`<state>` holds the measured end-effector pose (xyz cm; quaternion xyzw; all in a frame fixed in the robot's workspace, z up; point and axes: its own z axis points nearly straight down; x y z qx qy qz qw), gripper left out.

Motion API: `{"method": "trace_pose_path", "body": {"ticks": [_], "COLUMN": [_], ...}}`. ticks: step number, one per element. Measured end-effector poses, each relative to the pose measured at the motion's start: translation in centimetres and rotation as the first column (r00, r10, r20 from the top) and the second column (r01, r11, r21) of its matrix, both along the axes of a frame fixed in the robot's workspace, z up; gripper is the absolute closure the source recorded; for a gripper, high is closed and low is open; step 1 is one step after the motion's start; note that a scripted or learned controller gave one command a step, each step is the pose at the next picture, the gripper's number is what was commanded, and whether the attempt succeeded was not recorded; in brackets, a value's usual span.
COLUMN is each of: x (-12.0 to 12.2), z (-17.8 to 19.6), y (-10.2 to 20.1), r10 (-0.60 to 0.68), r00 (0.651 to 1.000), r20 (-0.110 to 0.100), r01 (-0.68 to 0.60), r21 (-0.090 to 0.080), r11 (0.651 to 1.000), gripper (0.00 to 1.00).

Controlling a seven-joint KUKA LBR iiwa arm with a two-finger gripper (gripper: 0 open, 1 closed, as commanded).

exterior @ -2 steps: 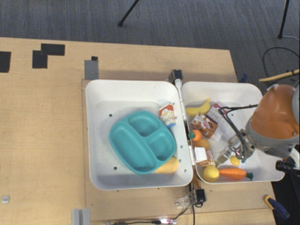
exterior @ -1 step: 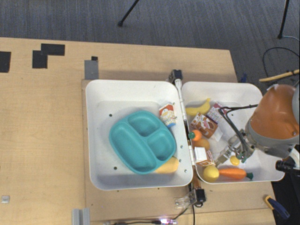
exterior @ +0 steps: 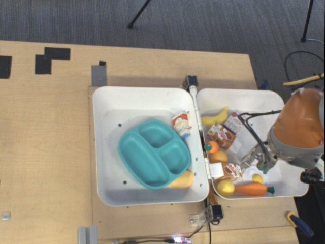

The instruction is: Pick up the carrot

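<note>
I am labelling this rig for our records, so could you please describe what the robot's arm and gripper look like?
The arm shows a rounded orange band above a grey wrist section. Thin black cables loop from it across the right bin. The gripper is a small metallic grey assembly with dark parts; finer detail is too small to tell.

Single fixed camera above the bench [exterior: 45, 151], looking down at a slant. Far edge of the bench toward 12 o'clock, with grey carpet [exterior: 152, 14] beyond it; near edge toward 6 o'clock, cut off by the frame. Set far enough back to take in both white bins whole: left bin [exterior: 101, 136] just left of centre, right bin [exterior: 289, 189] toward 3 o'clock. Arm [exterior: 302, 123] entering from 3 o'clock, its orange band close to the lens and partly cropped. No second view for overlap.
</note>
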<state>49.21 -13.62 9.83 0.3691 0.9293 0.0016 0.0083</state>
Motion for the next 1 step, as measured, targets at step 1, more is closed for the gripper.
{"method": "trace_pose_path", "body": {"ticks": [1], "x": [-0.01], "z": [-0.01], "y": [0.00], "r10": [0.001], "r00": [1.000], "r20": [0.000], "r01": [-0.001], "r21": [0.000], "r11": [1.000], "gripper": [0.00]}}
